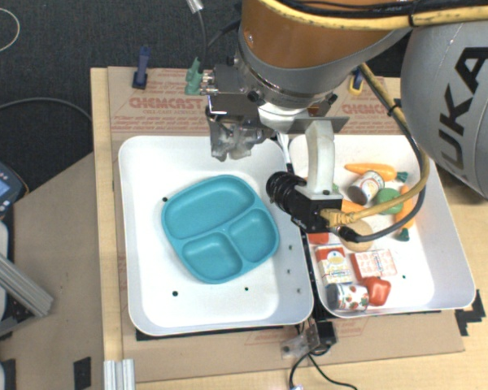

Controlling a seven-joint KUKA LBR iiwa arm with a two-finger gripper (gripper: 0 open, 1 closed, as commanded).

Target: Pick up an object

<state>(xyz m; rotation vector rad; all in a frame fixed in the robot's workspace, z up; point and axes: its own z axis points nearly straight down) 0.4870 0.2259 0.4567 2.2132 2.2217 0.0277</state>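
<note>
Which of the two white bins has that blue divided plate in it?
The left bin holds the blue divided plate, lying flat by itself. The right bin instead holds a jumble of small toy foods and packets, such as an orange carrot.

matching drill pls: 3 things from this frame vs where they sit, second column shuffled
Things:
1. blue divided plate
2. carrot
3. gripper

Places:
A. right bin, far end
B. above the left bin's far edge
C. lying in the left bin

Pairs: 1-C, 2-A, 3-B
</note>
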